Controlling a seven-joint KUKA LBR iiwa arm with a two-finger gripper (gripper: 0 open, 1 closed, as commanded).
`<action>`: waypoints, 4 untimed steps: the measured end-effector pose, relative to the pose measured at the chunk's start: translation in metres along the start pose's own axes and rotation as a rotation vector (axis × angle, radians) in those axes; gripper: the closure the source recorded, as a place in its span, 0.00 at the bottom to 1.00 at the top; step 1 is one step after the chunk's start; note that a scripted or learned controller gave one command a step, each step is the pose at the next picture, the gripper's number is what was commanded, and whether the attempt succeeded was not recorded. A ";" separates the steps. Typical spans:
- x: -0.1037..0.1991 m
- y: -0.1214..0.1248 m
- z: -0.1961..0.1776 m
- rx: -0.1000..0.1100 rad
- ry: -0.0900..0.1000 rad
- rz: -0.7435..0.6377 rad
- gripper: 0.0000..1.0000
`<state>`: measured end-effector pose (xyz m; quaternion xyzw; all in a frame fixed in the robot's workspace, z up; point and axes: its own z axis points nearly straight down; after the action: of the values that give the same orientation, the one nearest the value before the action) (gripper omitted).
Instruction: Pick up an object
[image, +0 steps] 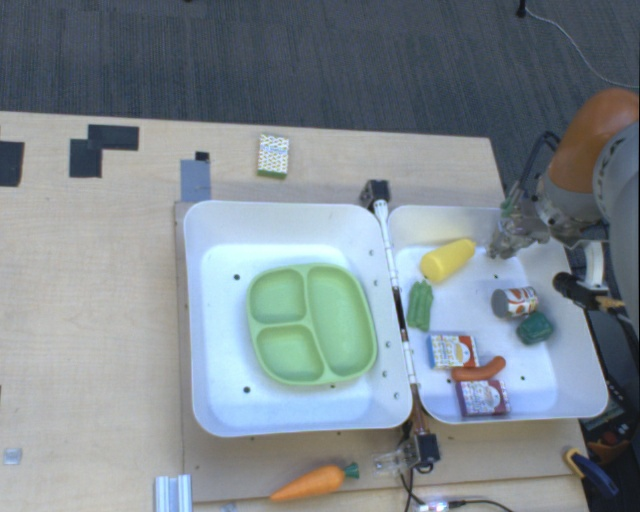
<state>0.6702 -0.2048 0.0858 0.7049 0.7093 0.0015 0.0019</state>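
Hovering gripper (503, 240) is seen above right bin (575, 400) — beside yellow object (447, 259) | claw state cannot be told | nothing seen held

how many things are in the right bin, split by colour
yellow: 1, the yellow piece
green: 2, the pickle and the dark green lump
red or orange: 1, the sausage
printed packs: 3, the can, the box and the packet
total: 7
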 end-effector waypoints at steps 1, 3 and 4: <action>0.005 0.000 0.000 0.006 0.011 -0.002 0.00; 0.015 -0.086 -0.012 -0.006 -0.002 0.003 1.00; 0.000 -0.021 -0.041 -0.002 -0.001 0.001 1.00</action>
<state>0.6494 -0.2049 0.1262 0.7052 0.7090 0.0018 0.0028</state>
